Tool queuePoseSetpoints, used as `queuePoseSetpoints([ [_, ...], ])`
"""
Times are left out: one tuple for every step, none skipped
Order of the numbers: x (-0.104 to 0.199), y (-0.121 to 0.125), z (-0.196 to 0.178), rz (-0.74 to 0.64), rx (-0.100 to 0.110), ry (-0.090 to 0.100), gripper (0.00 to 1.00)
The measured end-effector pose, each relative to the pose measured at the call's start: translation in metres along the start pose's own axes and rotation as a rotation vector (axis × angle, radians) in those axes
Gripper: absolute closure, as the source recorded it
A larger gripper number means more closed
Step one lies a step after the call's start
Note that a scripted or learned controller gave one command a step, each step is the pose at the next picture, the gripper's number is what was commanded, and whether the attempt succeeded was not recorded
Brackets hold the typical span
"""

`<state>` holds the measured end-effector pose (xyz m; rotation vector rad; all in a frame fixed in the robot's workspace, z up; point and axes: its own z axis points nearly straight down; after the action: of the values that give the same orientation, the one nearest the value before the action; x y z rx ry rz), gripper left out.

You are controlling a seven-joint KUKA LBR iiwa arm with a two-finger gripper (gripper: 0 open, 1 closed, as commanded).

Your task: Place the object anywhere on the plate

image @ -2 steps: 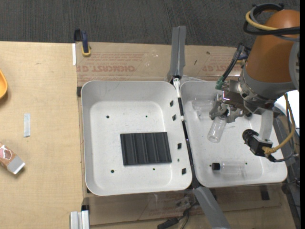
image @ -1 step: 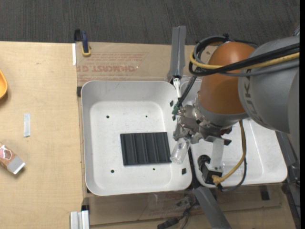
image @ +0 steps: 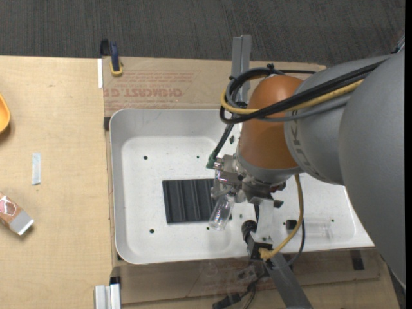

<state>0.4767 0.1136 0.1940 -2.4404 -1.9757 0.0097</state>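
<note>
A dark ribbed rectangular plate (image: 187,201) lies flat in the middle of the left white bin (image: 129,172). My gripper (image: 224,195) hangs under the orange wrist band, right at the plate's right edge. A small clear, bottle-like object (image: 219,215) shows just below the gripper, tilted, over the plate's lower right corner. The wrist hides where the gripper and this object meet, so whether it is gripped is unclear.
The grey arm covers most of the right bin (image: 335,234), where a faint clear item (image: 318,227) and a small dark piece (image: 291,224) lie. Outside the bins on the wooden bench are a white strip (image: 37,169) and a wrapped item (image: 14,215).
</note>
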Motion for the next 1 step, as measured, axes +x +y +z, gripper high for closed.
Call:
queuePoseSetpoints([
  [-0.0264,0.0063,-0.0761,0.031,-0.003,0.001,1.0],
])
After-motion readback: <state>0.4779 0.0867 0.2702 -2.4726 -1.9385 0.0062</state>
